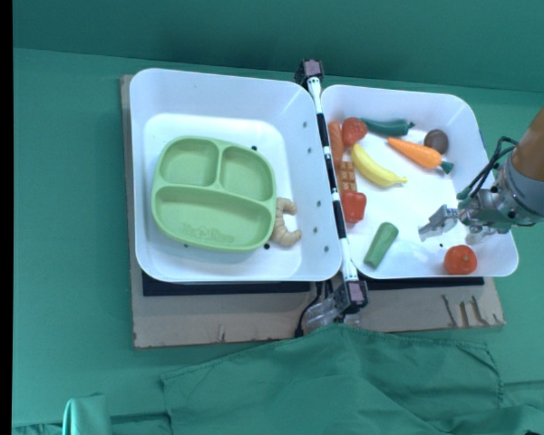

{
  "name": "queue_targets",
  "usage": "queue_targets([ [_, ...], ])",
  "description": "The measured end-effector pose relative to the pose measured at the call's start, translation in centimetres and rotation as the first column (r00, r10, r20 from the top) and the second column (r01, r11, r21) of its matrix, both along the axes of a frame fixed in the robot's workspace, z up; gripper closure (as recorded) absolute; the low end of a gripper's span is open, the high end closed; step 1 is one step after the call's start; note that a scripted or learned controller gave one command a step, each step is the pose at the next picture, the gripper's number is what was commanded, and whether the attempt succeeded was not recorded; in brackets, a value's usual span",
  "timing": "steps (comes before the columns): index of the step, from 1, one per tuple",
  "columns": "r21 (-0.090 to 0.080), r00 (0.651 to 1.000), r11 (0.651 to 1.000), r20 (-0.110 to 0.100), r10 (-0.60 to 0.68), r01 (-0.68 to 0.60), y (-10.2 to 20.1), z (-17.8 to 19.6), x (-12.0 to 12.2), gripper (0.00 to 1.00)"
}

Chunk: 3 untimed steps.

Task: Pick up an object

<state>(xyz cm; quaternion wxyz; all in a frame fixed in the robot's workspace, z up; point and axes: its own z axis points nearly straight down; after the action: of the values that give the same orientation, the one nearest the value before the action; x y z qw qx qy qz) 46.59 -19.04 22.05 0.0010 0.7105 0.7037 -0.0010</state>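
Green cloth covers the table (72, 198); the hand (446, 221) hovers, parted and grasping nothing, beside the tomato (460, 260), which could roll off if nudged sideways.

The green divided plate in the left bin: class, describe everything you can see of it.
The green divided plate is pale lime, looks like matte plastic or silicone, and has rounded corners. Raised ridges split it into three compartments: two smaller ones at the far side and one long one nearer the camera, which bears faint embossed lettering. It lies flat and slightly rotated on the floor of the left bin. A tan croissant rests against its right edge.
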Motion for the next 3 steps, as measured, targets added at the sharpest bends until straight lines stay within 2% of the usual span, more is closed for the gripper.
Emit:
queue_targets([
  [1,0.000,1.000,1.000,0.005,0.006,-0.006,0.3,0.7,0.2,0.00],
  [2,-0.002,1.000,1.000,0.012,0.010,-0.010,0.4,4.1,7.4,0.00],
  [3,0.000,1.000,1.000,0.009,0.012,-0.012,5.3,-1.6,13.4,0.00],
])
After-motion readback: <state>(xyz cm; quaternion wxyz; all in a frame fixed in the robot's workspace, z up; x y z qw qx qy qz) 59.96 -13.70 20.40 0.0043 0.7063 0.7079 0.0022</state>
